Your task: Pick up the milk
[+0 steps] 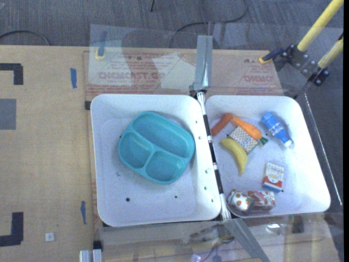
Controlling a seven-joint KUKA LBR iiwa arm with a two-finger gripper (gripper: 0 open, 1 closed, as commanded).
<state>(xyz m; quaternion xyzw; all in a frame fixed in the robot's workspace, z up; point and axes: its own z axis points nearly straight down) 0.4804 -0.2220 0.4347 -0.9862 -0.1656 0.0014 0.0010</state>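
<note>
Tool state, released or clenched, cannot be told from the overhead view

On the desk (43, 146) two white bins sit side by side, touching along their inner rims. The milk (274, 177), a small white carton with red-orange print, lies in the right bin (302, 165), toward its near right corner and apart from the other items. Just beside it toward the near edge lies a red and white wrapped packet (252, 200), close to the bin's near rim. A banana (235, 153) lies near the bin's middle, left of the milk. Beyond the banana are a checkered packet (244, 139), touching it or nearly so, and a carrot (245, 126). A blue bottle (275, 129) lies on its side toward the far right corner, well apart from the milk.

The left bin (97, 168) carries a teal divided plate (157, 146) with three compartments, set near its middle.

Past the far right corner of the desk, yellow poles (322, 21) slant down to a black clamp (305, 64)
</note>
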